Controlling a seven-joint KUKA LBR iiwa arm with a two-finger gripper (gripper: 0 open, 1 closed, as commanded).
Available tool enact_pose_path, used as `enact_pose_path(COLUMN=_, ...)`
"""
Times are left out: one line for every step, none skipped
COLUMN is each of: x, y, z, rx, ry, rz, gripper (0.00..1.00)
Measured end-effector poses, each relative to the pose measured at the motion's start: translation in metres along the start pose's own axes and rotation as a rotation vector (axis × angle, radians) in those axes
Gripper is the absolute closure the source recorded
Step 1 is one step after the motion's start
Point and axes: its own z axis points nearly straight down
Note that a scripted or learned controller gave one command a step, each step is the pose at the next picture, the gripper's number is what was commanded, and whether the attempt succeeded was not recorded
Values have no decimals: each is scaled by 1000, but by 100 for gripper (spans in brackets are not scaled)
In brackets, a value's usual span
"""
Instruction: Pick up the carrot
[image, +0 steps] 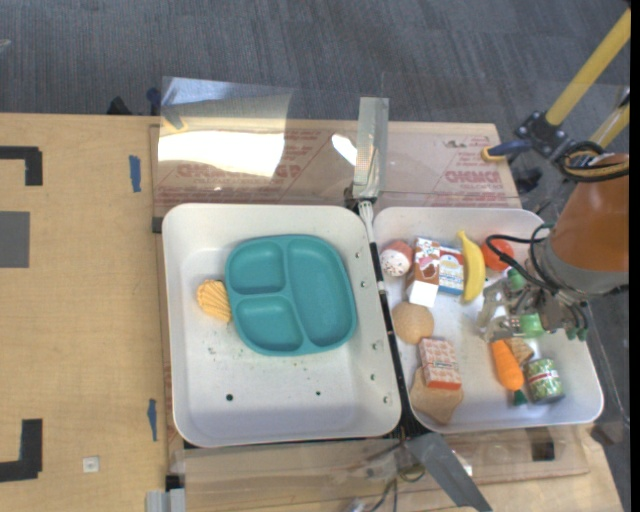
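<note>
Hovering low over the right bin (575, 415) near its right edge, the gripper (512, 318) hangs just above the carrot (507, 365); whether it is open or closed cannot be told. Carrot lies toward the bin's front right corner, beside a green can (544, 381). Judged a light, stiff, smooth plastic toy; best taken across its thicker orange middle.

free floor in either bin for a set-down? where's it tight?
Left bin: a wide bare strip in front of the teal plate, plus the corner behind the shell. Right bin: crowded. The carrot sits by the green can under the gripper; the banana and cartons fill the back. Only a slim patch between the snack box and carrot.
</note>
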Motion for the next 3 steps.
enact_pose_path(x=34, y=-10, z=-149, rx=3, ry=-4, rz=-48, gripper=100)
enact_pose_path(x=12, y=-47, z=-315, rx=3, ry=-2, rz=-270, gripper=100)
enact_pose_path(x=12, y=-46, z=-310, rx=-3, ry=7, rz=-271, gripper=0)
